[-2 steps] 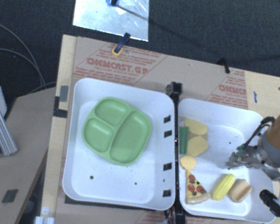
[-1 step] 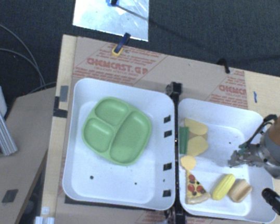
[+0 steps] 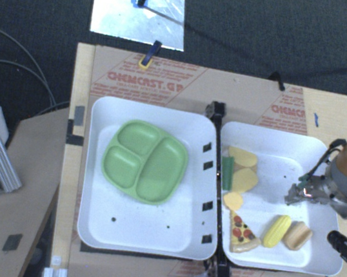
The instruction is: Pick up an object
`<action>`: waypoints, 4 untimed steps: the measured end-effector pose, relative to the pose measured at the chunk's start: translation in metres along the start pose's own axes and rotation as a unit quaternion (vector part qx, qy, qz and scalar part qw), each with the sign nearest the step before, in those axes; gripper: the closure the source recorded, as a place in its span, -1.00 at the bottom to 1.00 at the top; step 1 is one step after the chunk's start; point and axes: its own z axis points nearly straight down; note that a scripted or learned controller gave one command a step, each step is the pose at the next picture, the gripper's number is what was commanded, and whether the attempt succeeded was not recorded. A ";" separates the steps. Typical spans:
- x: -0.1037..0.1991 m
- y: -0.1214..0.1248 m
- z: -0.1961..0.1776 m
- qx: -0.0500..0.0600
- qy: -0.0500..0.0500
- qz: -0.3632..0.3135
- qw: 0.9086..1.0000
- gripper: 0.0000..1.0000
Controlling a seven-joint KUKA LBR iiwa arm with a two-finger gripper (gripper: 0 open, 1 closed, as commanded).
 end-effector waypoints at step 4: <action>-0.018 -0.010 0.007 0.006 0.001 0.003 1.000 1.00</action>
